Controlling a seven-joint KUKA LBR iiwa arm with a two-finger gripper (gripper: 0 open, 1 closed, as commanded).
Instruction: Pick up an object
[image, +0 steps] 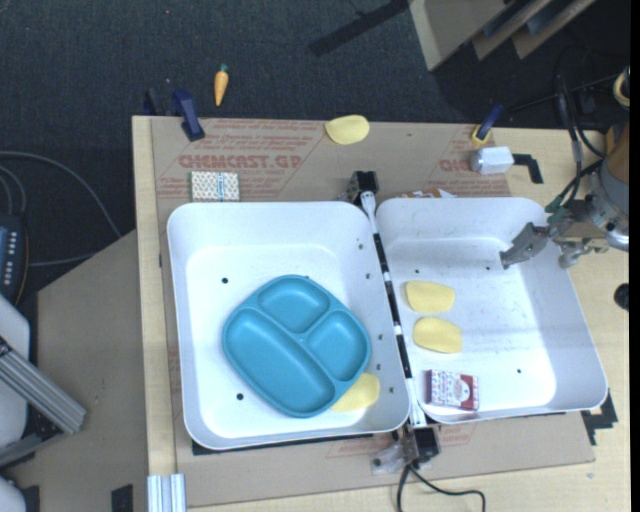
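Right bin, left part: two yellow pieces, small red box near front rim. Gripper over far right corner, jaws apart, empty. Yellow pieces probably light, smooth, rounded: pinch across narrow width. Box stiff, flat-sided: easier hold.

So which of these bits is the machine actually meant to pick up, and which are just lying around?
For the job (things in the bins, and the gripper above the right bin):
- two yellow pieces
- small red and white box
- blue divided plate
- yellow piece beside the plate

Just lying about, outside the bins:
- yellow piece on the board
- toy carrot
- patterned packet
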